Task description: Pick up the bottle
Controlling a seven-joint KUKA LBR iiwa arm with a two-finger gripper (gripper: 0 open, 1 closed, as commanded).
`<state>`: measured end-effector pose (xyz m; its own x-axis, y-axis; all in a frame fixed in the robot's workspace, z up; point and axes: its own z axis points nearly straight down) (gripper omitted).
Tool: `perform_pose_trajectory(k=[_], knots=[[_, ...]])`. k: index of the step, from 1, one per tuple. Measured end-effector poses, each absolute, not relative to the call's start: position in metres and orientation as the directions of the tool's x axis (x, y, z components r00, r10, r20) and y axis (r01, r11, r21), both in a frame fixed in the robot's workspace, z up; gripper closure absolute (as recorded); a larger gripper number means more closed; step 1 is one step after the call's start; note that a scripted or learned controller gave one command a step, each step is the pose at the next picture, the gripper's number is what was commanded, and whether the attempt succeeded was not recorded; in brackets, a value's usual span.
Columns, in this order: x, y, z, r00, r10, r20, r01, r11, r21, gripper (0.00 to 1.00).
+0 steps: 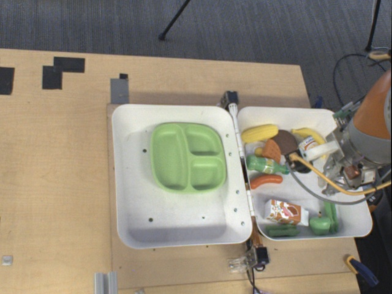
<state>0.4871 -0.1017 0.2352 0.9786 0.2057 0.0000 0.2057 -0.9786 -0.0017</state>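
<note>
A small green bottle point(262, 164) with an orange end lies on its side at the left edge of the right bin point(361, 222), beside the divider. A white container with a red label point(311, 146) lies further right, near the arm. My gripper point(344, 174) hangs low over the right side of that bin, wrapped in yellow and black cables. It is well to the right of the green bottle and just right of the white container. Nothing can be made out in its grasp.
The right bin also holds two yellow bananas point(260, 132), a brown piece point(285, 141), a red sausage point(266, 180), a snack packet point(285, 212) and green toys point(324, 220). A green divided plate point(187, 156) lies in the left bin point(131, 225).
</note>
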Motion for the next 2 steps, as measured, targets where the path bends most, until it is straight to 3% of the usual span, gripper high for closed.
perform_pose_trajectory(k=[1,2], knots=[[0.487,-0.18,0.244,0.965,0.261,0.0,0.261,-0.965,0.0,1.0],[0.487,-0.128,0.228,0.979,0.205,0.0,0.205,-0.979,-0.002,1.0]])
